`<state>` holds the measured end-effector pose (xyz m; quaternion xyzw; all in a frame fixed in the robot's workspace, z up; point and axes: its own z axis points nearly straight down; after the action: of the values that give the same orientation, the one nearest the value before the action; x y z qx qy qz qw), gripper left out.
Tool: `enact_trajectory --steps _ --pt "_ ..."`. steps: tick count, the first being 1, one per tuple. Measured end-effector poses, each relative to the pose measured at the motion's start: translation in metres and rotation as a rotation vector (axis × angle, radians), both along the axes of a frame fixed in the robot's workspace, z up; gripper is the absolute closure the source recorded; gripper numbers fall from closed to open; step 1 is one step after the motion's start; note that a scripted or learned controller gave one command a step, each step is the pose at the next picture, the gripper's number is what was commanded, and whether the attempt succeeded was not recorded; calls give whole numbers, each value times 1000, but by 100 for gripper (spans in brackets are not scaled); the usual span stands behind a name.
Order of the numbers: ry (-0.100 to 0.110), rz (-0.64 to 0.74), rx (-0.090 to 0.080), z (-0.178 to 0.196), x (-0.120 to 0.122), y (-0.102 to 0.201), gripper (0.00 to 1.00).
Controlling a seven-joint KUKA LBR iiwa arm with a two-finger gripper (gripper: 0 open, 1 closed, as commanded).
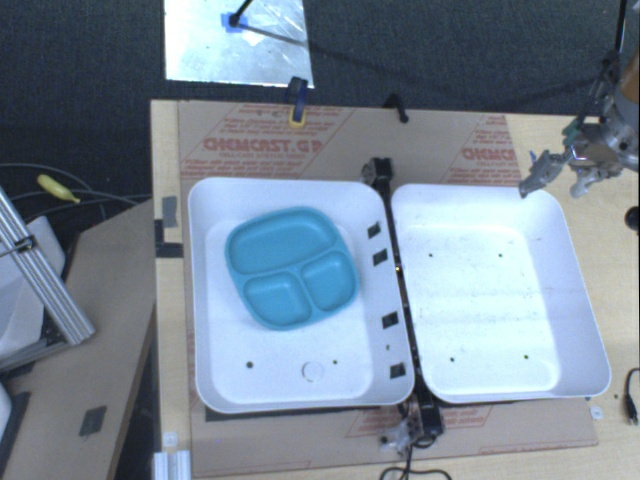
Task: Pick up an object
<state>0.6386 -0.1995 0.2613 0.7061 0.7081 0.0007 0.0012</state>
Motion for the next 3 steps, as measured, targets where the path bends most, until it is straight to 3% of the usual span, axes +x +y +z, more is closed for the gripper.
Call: enact_trajectory --steps 2,3 --pt "-3 7 2 143 -124 109 0" --pt "-7 8 2 213 -151 176 0"
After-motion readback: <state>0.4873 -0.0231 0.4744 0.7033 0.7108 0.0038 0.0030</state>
